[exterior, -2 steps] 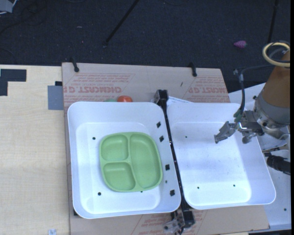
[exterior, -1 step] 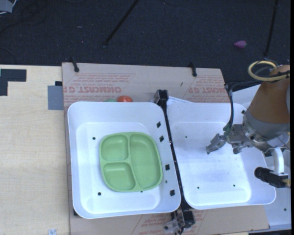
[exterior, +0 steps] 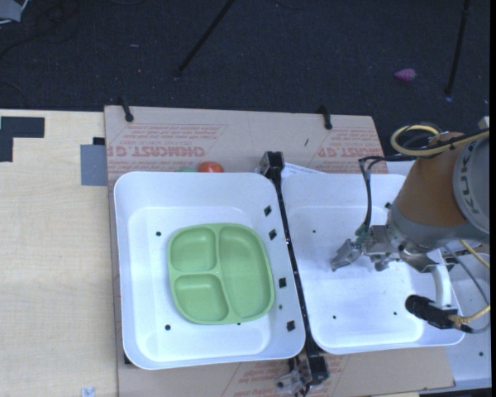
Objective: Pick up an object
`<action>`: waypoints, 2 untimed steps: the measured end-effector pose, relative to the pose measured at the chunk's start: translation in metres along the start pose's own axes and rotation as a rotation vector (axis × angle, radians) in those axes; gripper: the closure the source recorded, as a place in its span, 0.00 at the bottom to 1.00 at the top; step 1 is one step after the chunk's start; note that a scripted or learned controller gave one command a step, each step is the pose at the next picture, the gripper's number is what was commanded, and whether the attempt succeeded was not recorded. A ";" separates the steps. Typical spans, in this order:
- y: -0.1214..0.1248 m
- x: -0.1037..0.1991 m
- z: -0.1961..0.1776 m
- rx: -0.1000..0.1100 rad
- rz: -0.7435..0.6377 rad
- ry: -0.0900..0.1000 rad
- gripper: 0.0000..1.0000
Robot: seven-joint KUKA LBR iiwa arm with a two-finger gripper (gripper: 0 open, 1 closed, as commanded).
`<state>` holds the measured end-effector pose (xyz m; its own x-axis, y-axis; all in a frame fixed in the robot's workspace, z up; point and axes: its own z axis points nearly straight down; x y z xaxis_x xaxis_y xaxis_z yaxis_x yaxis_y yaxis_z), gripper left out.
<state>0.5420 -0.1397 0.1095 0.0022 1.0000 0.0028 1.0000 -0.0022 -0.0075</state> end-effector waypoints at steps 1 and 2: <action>0.000 -0.002 -0.013 -0.002 0.006 -0.001 1.00; -0.008 -0.003 -0.058 -0.008 0.005 -0.003 1.00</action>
<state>0.5348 -0.1429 0.1678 0.0074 1.0000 0.0000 1.0000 -0.0074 0.0003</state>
